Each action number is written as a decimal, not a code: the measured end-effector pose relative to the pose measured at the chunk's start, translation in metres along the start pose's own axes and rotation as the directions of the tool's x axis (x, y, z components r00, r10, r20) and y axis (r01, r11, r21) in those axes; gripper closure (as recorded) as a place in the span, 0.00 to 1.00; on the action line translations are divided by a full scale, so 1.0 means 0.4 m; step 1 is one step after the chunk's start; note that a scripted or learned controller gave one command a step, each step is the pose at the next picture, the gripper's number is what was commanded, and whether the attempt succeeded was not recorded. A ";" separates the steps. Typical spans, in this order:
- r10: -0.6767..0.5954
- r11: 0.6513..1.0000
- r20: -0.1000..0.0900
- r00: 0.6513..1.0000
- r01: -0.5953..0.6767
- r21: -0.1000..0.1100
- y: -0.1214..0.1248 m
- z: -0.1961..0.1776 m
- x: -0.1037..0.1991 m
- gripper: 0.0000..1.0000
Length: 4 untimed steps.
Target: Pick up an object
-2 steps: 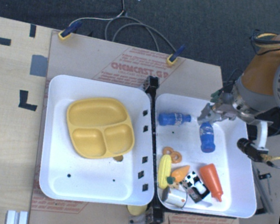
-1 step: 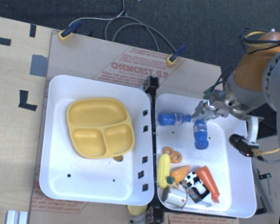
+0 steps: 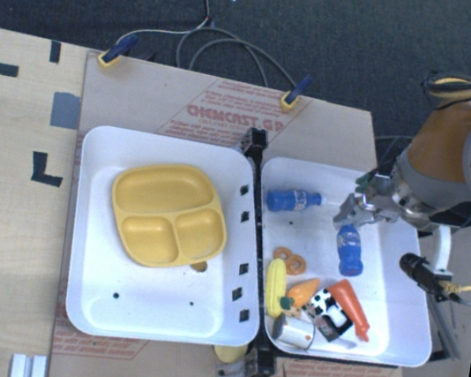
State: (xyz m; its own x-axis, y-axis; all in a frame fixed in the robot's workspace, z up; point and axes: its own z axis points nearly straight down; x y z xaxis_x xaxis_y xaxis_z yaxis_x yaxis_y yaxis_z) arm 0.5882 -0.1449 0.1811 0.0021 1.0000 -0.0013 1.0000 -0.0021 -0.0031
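Bottle under gripper: a blue bottle [image 3: 350,252] lies in the right bin [image 3: 396,295], towards its right side, pointing up-down in the view, neck towards the gripper.
Gripper: the gripper [image 3: 355,214] hangs just above that bottle's upper end; I cannot tell whether it touches the bottle, or how wide it stands.
Arm: the grey arm [image 3: 452,148] with its orange band comes in from the upper right, wrist over the bin's far right corner.
Second bottle: another blue bottle [image 3: 292,201] lies crosswise near the bin's far left corner, well apart from the first.
Near-side heap: a corn cob [image 3: 275,285] lies along the left wall; an orange ring [image 3: 292,262] sits just above it; a carrot [image 3: 351,307], a black-and-white piece [image 3: 328,315] and a white cup [image 3: 294,331] crowd together at the near edge.
Left bin: the left bin [image 3: 84,292] bears a yellow divided plate [image 3: 168,214].
Bench: both bins rest on a cardboard sheet [image 3: 221,114].
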 end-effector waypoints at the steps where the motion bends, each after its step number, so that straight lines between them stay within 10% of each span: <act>1: -0.001 1.000 0.000 1.000 0.001 0.000 -0.093 0.008 -0.042 1.00; 3: -0.006 1.000 -0.002 1.000 0.006 -0.002 0.034 0.012 0.034 1.00; 4: -0.004 1.000 -0.001 1.000 0.004 -0.002 0.033 0.010 0.030 0.00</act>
State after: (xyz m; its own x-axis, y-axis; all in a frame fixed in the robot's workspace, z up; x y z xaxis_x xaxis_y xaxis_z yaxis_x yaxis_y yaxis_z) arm 0.6013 -0.1330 0.1771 -0.0017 1.0000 0.0000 1.0000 0.0017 -0.0011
